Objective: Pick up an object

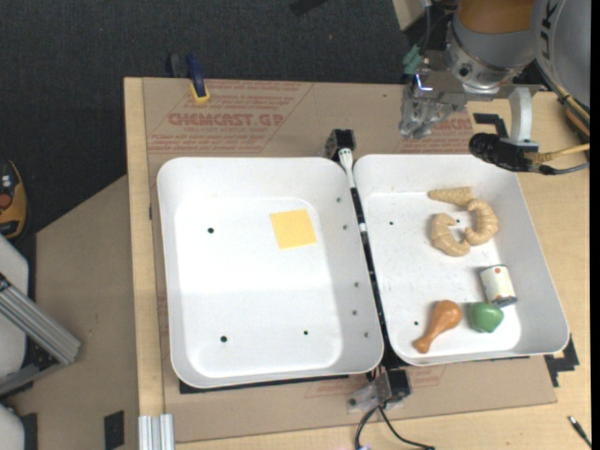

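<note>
The gripper [424, 120] hangs above the tabletop [244, 120] just past the far rim of the right bin [398, 242], a stance that reads as a pause outside the bin before a pick is chosen. Whether its jaws are apart or together I cannot tell; they are small and blurred against the cardboard-brown surface, and nothing shows between them.

The candidates for picking lie mostly in the right bin, clustered toward its right side. A curled, pale-tan pastry shape, perhaps a toy croissant [464, 228], sits near the far end with a small tan piece [450, 195] just beyond it. Nearer the camera lie a short white cylinder [496, 284], a rounded green piece [485, 318] touching or just beside it, and a glossy orange-brown toy drumstick [437, 324] with a narrow handle end.

The left bin [187, 251] holds a flat yellow square [292, 228], thin like a toy cheese slice; its flatness would likely make it hard to pinch. The drumstick's narrow end seems the easier target.
</note>
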`<state>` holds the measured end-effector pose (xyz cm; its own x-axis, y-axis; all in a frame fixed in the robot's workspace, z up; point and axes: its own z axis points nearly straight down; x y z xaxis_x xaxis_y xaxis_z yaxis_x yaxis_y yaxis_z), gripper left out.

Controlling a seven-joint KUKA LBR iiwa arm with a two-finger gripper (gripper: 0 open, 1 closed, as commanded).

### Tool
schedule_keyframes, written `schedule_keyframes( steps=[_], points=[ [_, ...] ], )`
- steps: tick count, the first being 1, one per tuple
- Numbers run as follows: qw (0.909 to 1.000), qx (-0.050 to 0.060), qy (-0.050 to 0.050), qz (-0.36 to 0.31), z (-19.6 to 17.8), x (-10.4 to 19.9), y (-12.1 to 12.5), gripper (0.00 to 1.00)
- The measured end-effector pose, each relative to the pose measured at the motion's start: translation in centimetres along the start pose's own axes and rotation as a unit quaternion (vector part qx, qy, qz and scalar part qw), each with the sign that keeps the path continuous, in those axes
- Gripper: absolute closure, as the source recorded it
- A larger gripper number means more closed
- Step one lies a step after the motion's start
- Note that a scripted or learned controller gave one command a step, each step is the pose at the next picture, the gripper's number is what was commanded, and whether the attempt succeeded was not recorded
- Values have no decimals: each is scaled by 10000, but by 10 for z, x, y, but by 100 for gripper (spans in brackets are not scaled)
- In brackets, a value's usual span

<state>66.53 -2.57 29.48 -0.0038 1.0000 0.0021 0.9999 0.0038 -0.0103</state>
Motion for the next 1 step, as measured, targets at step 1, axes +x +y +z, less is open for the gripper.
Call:
schedule_keyframes(
  steps=[1],
  points=[
    [9999,-122,1,-31,-114,93,-21,100]
  ],
)
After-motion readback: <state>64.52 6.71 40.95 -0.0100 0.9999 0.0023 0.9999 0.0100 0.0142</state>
